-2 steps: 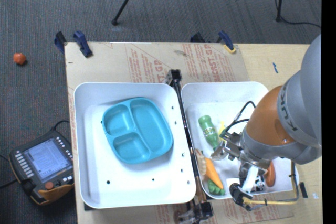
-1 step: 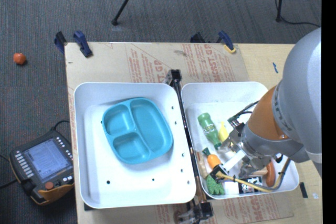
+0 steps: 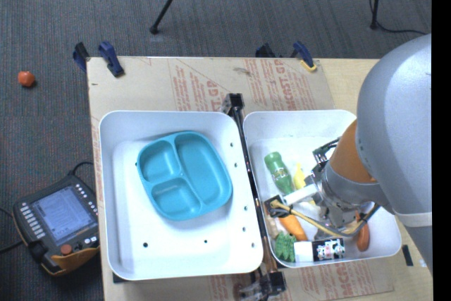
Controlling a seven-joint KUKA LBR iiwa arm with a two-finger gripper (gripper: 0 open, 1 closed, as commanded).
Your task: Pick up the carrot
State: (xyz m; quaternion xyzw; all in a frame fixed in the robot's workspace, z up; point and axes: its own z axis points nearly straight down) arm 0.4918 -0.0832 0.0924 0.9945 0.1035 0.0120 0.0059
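The carrot [image 3: 291, 226], a short orange piece, lies in the right bin [image 3: 331, 120] near its front left, with a leafy green item [image 3: 285, 247] just in front of it. My gripper [image 3: 328, 216] hangs low over the front middle of that bin, directly to the carrot's right and close to it. The wrist and the big grey arm cover its fingers, and nothing shows between them.
In the right bin also lie a green bottle [image 3: 279, 171], a small yellow piece [image 3: 299, 174], a white-and-black box [image 3: 320, 250] and a red-orange item [image 3: 363, 238]. The left bin [image 3: 123, 222] holds a blue divided plate [image 3: 184, 174]. A pendant [image 3: 56, 222] lies on the floor.
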